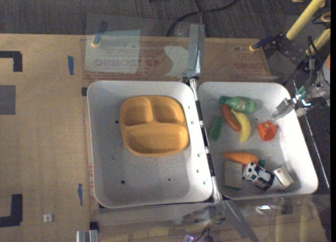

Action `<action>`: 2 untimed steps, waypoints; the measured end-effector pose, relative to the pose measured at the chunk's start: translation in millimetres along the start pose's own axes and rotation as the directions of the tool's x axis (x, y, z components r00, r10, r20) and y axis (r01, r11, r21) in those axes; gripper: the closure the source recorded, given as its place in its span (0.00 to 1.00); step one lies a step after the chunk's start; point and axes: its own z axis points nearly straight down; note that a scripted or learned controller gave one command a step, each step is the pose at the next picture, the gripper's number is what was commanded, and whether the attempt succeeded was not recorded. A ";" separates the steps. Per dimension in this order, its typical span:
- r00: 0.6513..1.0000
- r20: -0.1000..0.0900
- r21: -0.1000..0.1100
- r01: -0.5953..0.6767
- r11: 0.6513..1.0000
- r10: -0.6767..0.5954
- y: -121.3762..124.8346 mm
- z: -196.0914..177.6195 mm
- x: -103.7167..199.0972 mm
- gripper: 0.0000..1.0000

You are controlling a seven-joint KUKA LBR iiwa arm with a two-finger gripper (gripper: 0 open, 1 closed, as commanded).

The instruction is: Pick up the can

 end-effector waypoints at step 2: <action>0.945 0.004 -0.007 0.328 0.945 -0.328 4.7 109.9 -4.1 1.00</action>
